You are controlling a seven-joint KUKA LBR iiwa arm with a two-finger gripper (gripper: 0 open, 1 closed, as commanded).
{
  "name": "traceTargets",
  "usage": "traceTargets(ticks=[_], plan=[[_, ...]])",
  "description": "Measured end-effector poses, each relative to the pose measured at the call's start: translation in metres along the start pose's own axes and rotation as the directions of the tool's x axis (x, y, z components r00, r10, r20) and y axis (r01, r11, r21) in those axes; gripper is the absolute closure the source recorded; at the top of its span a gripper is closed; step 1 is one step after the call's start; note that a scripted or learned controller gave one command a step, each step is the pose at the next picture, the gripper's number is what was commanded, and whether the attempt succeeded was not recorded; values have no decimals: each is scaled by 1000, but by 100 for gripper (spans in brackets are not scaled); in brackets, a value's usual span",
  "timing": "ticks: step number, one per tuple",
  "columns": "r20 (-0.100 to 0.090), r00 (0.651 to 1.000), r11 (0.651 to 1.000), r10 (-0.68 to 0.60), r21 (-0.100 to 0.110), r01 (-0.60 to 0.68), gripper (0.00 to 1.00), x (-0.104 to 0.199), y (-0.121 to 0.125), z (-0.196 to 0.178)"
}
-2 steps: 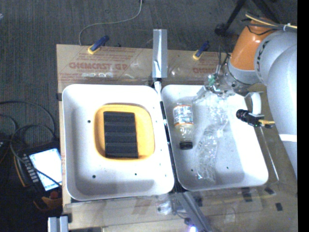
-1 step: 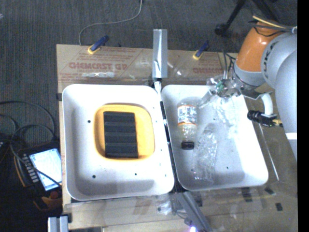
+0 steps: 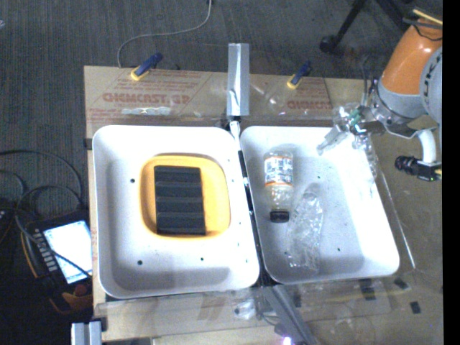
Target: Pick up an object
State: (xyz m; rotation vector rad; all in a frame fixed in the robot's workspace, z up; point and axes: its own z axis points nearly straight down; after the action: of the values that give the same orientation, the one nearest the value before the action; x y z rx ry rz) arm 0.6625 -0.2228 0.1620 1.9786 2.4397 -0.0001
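A clear plastic bottle point(image 3: 279, 182) with a white label and a black cap lies in the right bin point(image 3: 381, 257), cap toward the front. Beside it, to the right and nearer the front, rests a crumpled clear plastic bag point(image 3: 307, 225). In the left bin point(image 3: 115, 264) sits a yellow tray-like object with a black ribbed block point(image 3: 180, 198) in its middle. My gripper point(image 3: 348, 154) hangs over the right bin's back right corner, above and to the right of the bottle. It is open, with nothing between its pale fingers point(image 3: 328, 141).
The grey arm with its orange band point(image 3: 410, 63) comes in from the upper right. A metal post point(image 3: 237, 85) stands at the back between the bins. Two blue-and-yellow clamps point(image 3: 145, 66) hold the cardboard base. A tablet point(image 3: 65, 246) lies on the floor at left.
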Motion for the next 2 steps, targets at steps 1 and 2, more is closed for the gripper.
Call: traceTargets(ticks=[1,2], plan=[[4,988,988,-154,4,154,0,43,14,66],[3,984,984,-181,1,181,0,1,-12,46]])
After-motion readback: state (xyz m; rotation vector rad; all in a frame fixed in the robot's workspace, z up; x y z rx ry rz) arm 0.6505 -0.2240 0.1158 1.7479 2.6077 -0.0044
